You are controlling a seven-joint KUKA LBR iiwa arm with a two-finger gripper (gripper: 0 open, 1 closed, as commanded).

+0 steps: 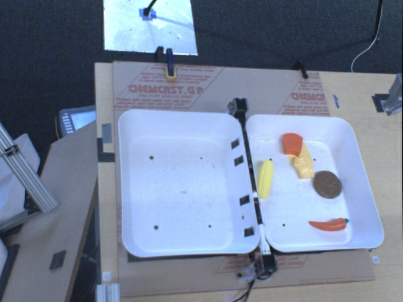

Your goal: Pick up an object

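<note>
The right bin (359, 168) holds several small objects. A yellow corn-like piece (266, 178) lies against its left wall. An orange block (291, 143) sits at the back, touching a pale yellow piece (304, 164) just in front of it. A brown round disc (327, 184) rests right of the yellow piece. A red-orange chili pepper (327, 224) lies near the front right corner. A small grey part (394, 95) pokes in at the right edge, well above and behind the bin; I cannot tell what it is.
The left bin (129, 168) sits beside the right one, joined along a black clipped seam (247, 175). Both rest on a cardboard sheet (189, 87). A shiny metal plate (150, 16) lies behind the bench, and a yellow clamp (170, 68) grips the back edge.
</note>
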